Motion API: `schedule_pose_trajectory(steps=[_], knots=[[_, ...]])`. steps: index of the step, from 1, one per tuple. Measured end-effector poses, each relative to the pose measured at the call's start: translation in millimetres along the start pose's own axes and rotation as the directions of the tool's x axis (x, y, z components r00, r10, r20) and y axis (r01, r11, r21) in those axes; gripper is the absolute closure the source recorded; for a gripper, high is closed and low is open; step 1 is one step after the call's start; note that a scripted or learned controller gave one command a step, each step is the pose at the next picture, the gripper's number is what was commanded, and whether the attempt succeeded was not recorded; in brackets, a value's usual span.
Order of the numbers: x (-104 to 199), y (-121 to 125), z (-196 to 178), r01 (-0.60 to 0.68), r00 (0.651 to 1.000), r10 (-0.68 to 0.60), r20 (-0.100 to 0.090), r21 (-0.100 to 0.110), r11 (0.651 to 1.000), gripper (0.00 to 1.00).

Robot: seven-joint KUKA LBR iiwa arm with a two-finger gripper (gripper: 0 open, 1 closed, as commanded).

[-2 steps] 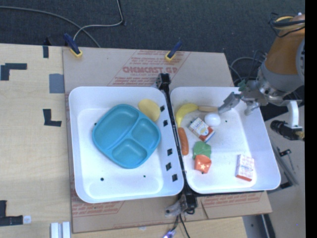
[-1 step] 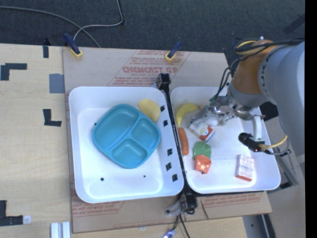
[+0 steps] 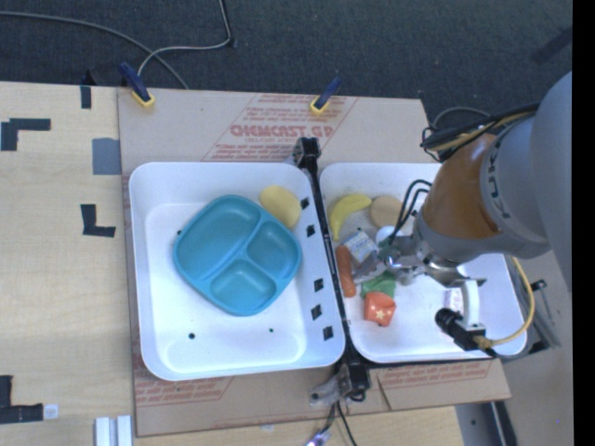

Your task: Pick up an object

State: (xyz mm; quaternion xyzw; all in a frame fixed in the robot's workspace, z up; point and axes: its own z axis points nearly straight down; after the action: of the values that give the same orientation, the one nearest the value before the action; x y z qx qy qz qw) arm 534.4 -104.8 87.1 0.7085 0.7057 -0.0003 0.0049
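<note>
1. Grey arm (image 3: 502,193) reaches in from 3 o'clock, wrist lowered over the right bin (image 3: 423,342), apparently to reach the clutter.
2. Blue divided plate (image 3: 239,254) lies alone in the left bin (image 3: 153,249).
3. Likely targets crowd the divider side at 9 o'clock: banana (image 3: 346,207), orange carrot (image 3: 346,272), red strawberry (image 3: 378,309).
4. Pincer (image 3: 386,263) sits among them; whether it is parted or grasping, I cannot tell.
</note>
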Motion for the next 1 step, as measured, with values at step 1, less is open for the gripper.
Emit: schedule_pose_trajectory(steps=[1], knots=[[0.2, 55.5, 0.7, 0.002, 1.000, -0.002, -0.001, 0.002, 1.000, 0.00]])
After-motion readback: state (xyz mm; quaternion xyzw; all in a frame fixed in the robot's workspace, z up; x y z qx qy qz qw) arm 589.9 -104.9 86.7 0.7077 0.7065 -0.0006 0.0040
